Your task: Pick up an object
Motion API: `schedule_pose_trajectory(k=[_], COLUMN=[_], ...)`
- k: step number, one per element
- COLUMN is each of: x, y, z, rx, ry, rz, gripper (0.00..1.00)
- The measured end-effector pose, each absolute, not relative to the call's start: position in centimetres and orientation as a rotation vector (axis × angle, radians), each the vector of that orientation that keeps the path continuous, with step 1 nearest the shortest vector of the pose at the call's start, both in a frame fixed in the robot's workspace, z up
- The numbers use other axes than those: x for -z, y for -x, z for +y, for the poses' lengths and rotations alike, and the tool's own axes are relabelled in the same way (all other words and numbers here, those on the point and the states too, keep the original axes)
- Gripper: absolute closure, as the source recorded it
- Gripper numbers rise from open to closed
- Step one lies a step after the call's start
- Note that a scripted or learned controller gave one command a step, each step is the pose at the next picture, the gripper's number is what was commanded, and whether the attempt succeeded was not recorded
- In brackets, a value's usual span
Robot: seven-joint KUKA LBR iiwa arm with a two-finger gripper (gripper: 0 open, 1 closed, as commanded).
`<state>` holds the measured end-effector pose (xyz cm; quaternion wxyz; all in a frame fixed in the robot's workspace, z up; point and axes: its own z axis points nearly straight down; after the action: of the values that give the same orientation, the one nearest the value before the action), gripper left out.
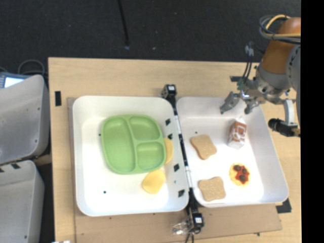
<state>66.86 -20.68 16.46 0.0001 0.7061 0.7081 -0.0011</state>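
Two shallow white bins, smooth plastic with rounded corners, sit side by side on a pale wood-grain bench (pixel 126 75). Gripper (pixel 239 103) hangs over the far edge of the right bin (pixel 271 156), its two grey fingers splayed apart, nothing between them and no visible contact with any object. Just below the gripper, toward the camera, stands a small carton-shaped item (pixel 237 134), brown and white, with a peaked top; it is close to the fingertips but apart from them. Further toward the camera and to the gripper's left in view lies a flat tan bread slice (pixel 203 147), matte and porous. A second bread slice (pixel 211 189), squarer, lies near the front wall of the bin. Beside that, a small round yellow piece with red topping (pixel 239 174). Well away across the divider, the left bin (pixel 86 186) holds a glossy green compartment plate (pixel 133 144), three sections, plus a smooth yellow lump (pixel 153 181) in front of it.
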Motion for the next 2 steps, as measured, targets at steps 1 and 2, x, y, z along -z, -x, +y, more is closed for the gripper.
schedule_pose_trajectory(k=[1, 2], x=[-10.3, -11.9], y=[-66.9, -67.1], z=[-20.3, -20.5], rx=[0.004, 0.001], ry=[-2.216, -2.207], rz=[2.228, 2.224], gripper=[0.0, 1.0])
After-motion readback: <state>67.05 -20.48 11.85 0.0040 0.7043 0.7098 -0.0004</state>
